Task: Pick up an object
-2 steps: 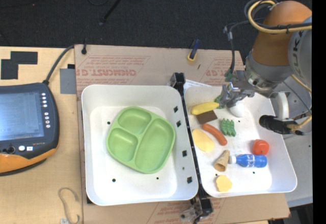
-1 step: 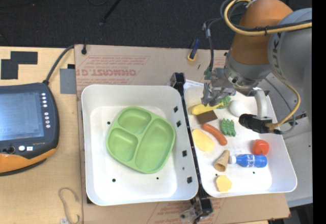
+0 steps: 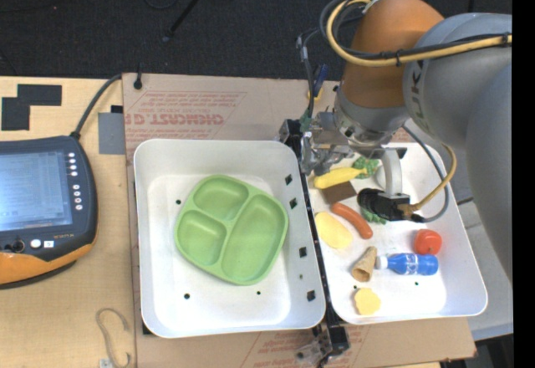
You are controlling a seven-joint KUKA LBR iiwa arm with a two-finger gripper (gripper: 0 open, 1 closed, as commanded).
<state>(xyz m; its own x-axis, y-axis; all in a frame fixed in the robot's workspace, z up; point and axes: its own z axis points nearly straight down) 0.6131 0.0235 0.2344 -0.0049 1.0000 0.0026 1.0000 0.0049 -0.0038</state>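
My gripper [image 3: 321, 161] hangs low over the far left corner of the right bin [image 3: 461, 291], under the orange wrist band. A yellow banana [image 3: 337, 177] lies right beside it, with a small green piece [image 3: 365, 165] just to the right. Nearer the front lie an orange-red sausage [image 3: 353, 219], a pale yellow lemon-like fruit [image 3: 333, 232], a red tomato [image 3: 428, 242], a blue bottle [image 3: 412, 264], an ice-cream cone [image 3: 364, 263] and a small yellow piece [image 3: 366, 301]. The wrist hides what is directly under the gripper.
The left bin [image 3: 159, 291] holds a green divided plate [image 3: 232, 227]. A dark divider [image 3: 305, 232] runs between the two bins. A tablet-like pendant [image 3: 42, 195] rests on the bench at far left.
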